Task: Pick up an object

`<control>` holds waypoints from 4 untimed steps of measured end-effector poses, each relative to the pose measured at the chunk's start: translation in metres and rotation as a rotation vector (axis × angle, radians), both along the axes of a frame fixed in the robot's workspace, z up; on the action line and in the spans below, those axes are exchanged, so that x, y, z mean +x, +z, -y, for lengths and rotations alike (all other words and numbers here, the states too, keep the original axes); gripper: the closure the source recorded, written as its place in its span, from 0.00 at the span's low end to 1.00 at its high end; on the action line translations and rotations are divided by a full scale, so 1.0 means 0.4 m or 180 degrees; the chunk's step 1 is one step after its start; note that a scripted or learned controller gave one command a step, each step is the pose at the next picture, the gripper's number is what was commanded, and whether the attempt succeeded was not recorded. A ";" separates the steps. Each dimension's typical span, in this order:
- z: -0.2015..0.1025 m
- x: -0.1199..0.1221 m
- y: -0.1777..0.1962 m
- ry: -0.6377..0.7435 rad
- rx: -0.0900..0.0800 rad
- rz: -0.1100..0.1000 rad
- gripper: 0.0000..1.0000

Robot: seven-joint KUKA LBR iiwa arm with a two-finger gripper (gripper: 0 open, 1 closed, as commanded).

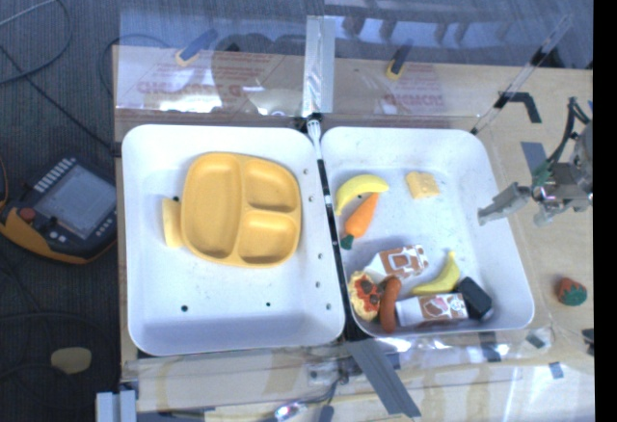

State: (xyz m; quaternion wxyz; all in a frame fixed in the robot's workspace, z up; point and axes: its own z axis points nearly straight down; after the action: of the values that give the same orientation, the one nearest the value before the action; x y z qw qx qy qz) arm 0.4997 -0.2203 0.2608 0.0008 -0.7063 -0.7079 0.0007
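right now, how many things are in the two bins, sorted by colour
Yellow: 5 – divided plate, flat piece tucked under its left edge, banana, cheese wedge, second banana
Orange: 1 – carrot
Red-brown: 2 – hot dog, pizza slice
White and brown: 2 – cartons
Black: 1 – block
Total: 11

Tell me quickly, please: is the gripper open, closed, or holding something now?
Gripper: cannot be told. It sits at the right edge of the right bin, away from the toys.
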 end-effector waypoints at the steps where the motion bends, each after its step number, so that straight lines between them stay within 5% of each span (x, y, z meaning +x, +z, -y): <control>1: -0.092 0.010 -0.315 0.0045 0.0001 0.0004 0.00; 2: -0.149 0.104 -0.424 -0.0196 -0.0011 0.0043 0.00; 3: -0.046 0.142 -0.425 -0.0556 0.0046 0.0019 0.00; 4: -0.086 -0.005 -0.422 -0.0190 -0.0029 0.0098 0.00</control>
State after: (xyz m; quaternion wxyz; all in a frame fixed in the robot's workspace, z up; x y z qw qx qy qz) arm 0.4978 -0.1858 0.0921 -0.0133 -0.7271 -0.6864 -0.0069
